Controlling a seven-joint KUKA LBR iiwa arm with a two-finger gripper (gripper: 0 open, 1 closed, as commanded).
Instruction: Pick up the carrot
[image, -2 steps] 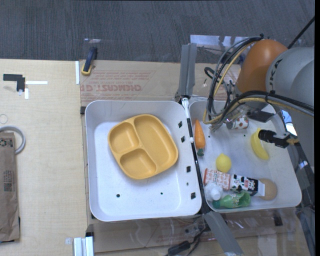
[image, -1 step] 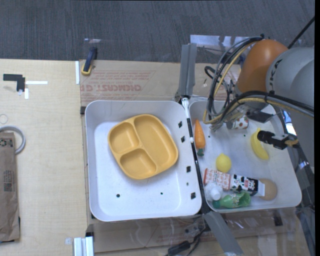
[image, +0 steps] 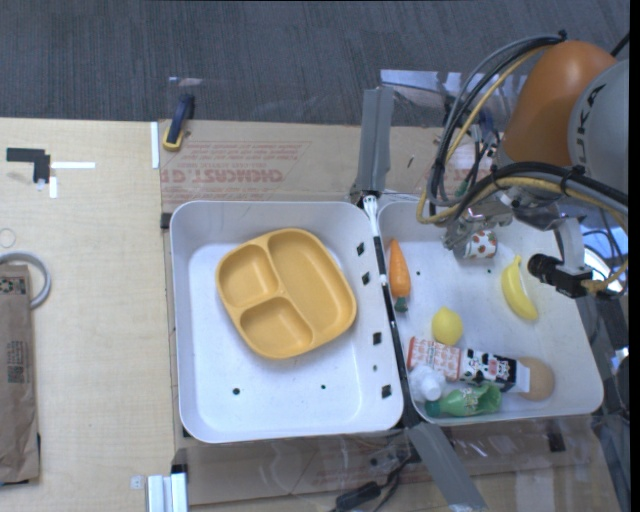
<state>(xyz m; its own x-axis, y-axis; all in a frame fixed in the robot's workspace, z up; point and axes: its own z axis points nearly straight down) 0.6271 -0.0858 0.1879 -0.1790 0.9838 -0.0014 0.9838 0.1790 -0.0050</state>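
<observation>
Carrot not yet picked up; the arm hung over the right bin's far end.

From the overhead camera, the small orange carrot with its green stub (image: 399, 273) lay flat in the shallow white right-hand bin (image: 570, 400), against the left wall, long axis running near-to-far, tip pointing away, stub toward me. The claw (image: 478, 235) hovered apart from it; I couldn't tell how it was set. The whole grasp remained.

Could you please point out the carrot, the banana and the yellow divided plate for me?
carrot (image: 398, 270): camera view, middle of its orange body.
banana (image: 518, 290): camera view, middle of its curve.
yellow divided plate (image: 345, 300): camera view, right rim.
</observation>
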